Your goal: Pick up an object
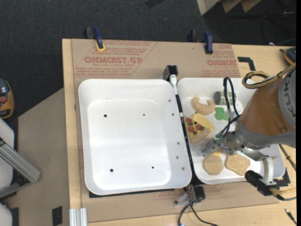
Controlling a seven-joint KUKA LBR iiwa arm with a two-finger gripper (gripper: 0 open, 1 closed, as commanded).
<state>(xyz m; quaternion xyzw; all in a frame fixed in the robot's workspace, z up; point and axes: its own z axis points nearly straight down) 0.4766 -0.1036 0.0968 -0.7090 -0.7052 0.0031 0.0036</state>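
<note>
Toy food lies in the right bin (pixel 277 171), and any piece of it may serve as the object to pick. Nearest to the camera, by the front rim, a round tan cookie (pixel 213 164) lies just beside a slice of toast (pixel 237 164). A little farther in, a pizza slice (pixel 197 127) with red dots rests near the divider between the two bins. Behind it lies a croissant (pixel 203 106), and then a small green piece (pixel 221 111) and a grey piece (pixel 218 97) near the back wall.

The arm (pixel 265 114) reaches in from the right and hangs low over the middle of this bin. Its gripper (pixel 217 144) seems to be just above the cookie and beside the pizza slice, but dark parts and cables hide it, so I cannot tell how wide it stands or whether it has anything.

I judge the step to be the approach, with no grasp visible yet. The next move calls for a straight descent on one single piece, probably the cookie, without pushing the toast. The left bin (pixel 94 93) holds nothing.
</note>
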